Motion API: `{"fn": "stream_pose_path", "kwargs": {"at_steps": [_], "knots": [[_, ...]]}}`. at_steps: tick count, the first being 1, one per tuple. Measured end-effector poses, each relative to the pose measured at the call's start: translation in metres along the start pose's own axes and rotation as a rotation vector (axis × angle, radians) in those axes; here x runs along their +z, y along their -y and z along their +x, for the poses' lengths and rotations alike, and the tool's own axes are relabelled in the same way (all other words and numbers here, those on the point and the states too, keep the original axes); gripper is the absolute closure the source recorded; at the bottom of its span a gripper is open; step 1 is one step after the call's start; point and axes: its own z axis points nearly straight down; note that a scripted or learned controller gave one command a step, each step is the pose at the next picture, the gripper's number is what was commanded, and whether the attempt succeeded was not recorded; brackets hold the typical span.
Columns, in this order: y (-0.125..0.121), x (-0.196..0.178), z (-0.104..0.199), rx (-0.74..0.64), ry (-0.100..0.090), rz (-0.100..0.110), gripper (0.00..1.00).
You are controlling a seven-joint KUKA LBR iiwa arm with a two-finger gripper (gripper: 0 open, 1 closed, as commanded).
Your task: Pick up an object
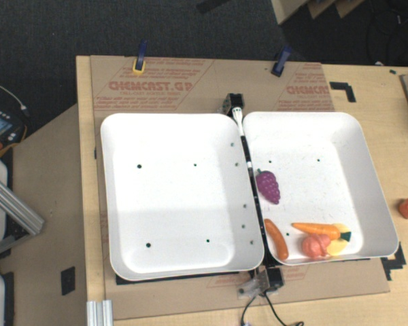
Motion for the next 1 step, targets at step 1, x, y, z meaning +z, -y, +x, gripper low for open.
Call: {"fn": "stream_pose_path", "kwargs": {"at_steps": [1], "knots": [[-0.0651,0.0016,0.0247,-0.007,0.003,-0.009,1.0]]}}
